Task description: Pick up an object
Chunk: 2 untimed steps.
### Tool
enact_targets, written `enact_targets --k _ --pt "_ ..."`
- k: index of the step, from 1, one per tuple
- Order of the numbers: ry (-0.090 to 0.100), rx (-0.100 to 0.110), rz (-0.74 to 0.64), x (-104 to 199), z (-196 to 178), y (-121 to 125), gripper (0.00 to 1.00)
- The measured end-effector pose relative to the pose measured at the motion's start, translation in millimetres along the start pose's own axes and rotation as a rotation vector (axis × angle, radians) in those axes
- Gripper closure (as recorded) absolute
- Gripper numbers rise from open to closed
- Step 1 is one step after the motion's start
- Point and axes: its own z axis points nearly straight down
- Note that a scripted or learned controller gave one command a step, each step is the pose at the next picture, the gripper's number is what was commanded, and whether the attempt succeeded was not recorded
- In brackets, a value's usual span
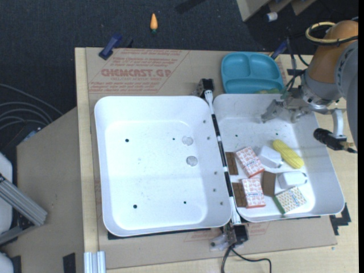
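From the overhead camera, the hand (282, 109) hangs over the far part of the right bin (250, 110), at the end of the grey arm (329, 67) that comes in from the right. Nothing lies between its fingers, so it carries nothing — whether those fingers are spread or drawn together cannot be told at this size and angle.

Everything worth picking sits in the near half of that same bin, toward the camera from the hand. Closest to the hand is a yellow banana (288, 154), its long axis running slantwise from the bin's middle toward its right wall. Touching the banana's near-left side is a small white cup (271, 157), and left of the cup lies a patterned red-and-white box (248, 160). Nearer the camera still are a second such box (253, 193), a brown bar (268, 183) just beside it, another white piece (292, 179) and a patterned flat card (292, 199) by the bin's near-right corner.

The left bin (153, 158) holds nothing to grasp. So the coming move, as I judge it, turns on one relation — the pile lies below the hand in this view, toward the bin's near wall, with the banana the first thing met. A grip across its narrow width looks most workable, since its neighbours crowd only one side.
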Motion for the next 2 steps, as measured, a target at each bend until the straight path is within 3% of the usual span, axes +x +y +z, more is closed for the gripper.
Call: enact_targets --k 2 --pt "0.014 0.006 -0.004 -8.0 -0.8 1.3 0.0"
